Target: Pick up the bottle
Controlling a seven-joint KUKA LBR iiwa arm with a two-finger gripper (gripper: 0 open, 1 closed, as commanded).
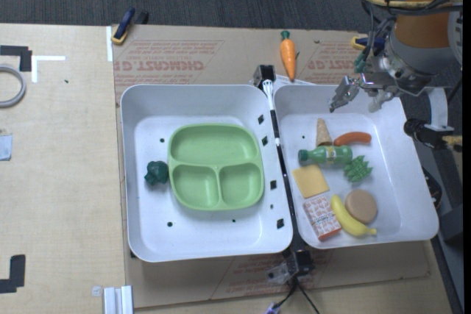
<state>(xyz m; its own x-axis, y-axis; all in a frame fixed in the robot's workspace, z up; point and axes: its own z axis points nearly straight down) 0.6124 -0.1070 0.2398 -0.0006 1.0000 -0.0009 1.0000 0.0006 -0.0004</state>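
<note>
Green bottle (pixel 324 155) lying on its side in the right bin (pixel 412 195), middle right of the frame, gripper (pixel 358 93) above it near the bin's top edge, fingers apart, holding nothing

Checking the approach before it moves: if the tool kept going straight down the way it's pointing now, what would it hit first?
Probably bare floor of the right bin near its far edge. The tool, fingers spread, hangs there; the bottle lies nearer the camera, off that line. Depth is hard to judge.
</note>
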